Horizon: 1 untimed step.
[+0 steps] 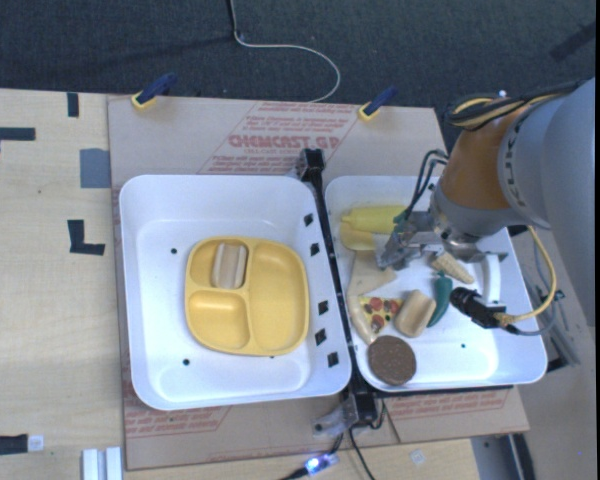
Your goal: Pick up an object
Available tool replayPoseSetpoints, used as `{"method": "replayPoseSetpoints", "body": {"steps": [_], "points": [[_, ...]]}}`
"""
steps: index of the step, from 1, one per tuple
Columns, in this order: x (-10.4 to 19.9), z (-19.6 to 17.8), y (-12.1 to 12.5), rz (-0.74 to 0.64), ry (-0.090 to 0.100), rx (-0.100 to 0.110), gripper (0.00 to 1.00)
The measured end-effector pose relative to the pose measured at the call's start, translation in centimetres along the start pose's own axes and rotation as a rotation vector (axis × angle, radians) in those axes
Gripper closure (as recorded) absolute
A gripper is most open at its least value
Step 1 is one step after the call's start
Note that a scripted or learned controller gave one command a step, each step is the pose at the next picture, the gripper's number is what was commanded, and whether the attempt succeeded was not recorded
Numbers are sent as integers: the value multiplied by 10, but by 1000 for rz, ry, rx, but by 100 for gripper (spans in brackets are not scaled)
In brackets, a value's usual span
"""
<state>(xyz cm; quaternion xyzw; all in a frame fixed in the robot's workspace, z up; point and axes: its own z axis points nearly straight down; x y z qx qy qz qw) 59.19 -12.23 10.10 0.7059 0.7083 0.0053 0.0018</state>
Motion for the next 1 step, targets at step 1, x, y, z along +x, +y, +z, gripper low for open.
{"method": "replayPoseSetpoints", "body": {"steps": [1], "points": [[1, -64, 1, 2, -6, 5, 100]]}}
